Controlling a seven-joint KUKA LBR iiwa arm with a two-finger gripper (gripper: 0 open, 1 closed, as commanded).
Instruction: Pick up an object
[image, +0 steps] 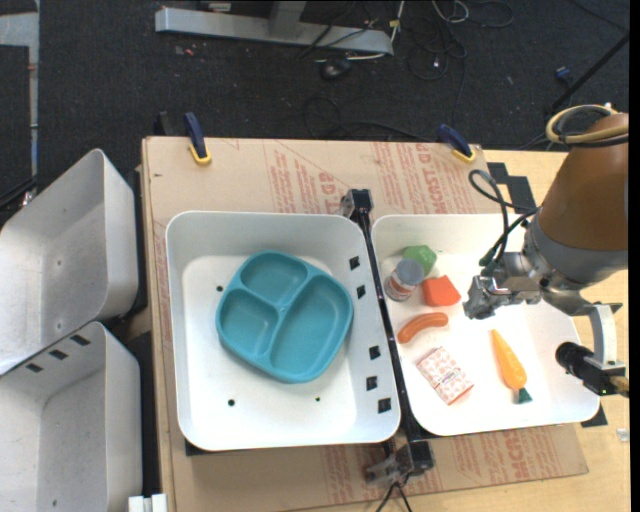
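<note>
Over the right bin (560, 405) we've got our gripper (483, 300) hovering, can't tell its state, toy carrot (508, 362) below, orange block (440, 291) to its left

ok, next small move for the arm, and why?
Probably shift the gripper toward the view's left and lower it over the orange block. It hovers in the right bin beside the block with nothing visibly held, and the block looks like the nearest item.

Orange carrot (509, 364), sausage (423, 326), can (404, 279) lie in right bin (560, 410).
</note>
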